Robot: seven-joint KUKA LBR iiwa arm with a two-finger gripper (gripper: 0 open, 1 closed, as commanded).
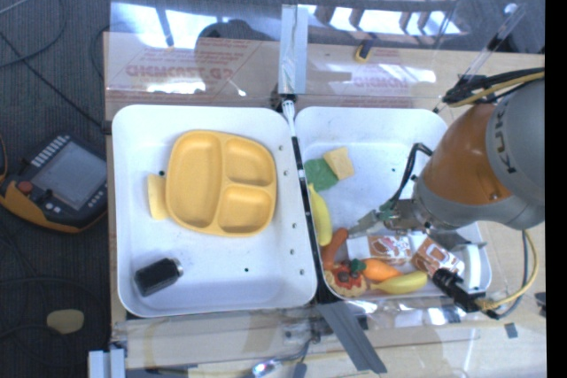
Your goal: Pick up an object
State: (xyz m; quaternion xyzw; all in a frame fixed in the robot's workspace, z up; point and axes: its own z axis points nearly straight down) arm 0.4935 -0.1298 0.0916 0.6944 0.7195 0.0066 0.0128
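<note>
Over the right bin (372, 124), the grey arm (523, 146) comes in from the right side of the camera view, its broad orange band (465, 159) hanging above that bin's right half. Below the band the wrist tilts down and to the left, ending in the gripper (376, 221) low over the bin's floor, just above the heap of toy food along the bin's lower edge. Whether the gripper is wide, narrow or holding anything cannot be told: its tips are small, dark and blurred against the clutter.

Nearest the gripper lie two brown-and-white packets (403, 248), just below and to its right. Further down in the right bin are a carrot (383, 270), a yellow banana (403, 282) and a small red piece (347, 274), all crowded together and touching. A second banana (320, 217) lies along the right bin's left wall, with a green block (319, 175) and a yellow sponge-like square (337, 163) above it, well apart from the gripper.

The arm's body hides the right bin's right wall and part of its floor. The left bin (133, 124), beside the right bin, holds a yellow divided tray (221, 181) and a small dark object (159, 275).
</note>
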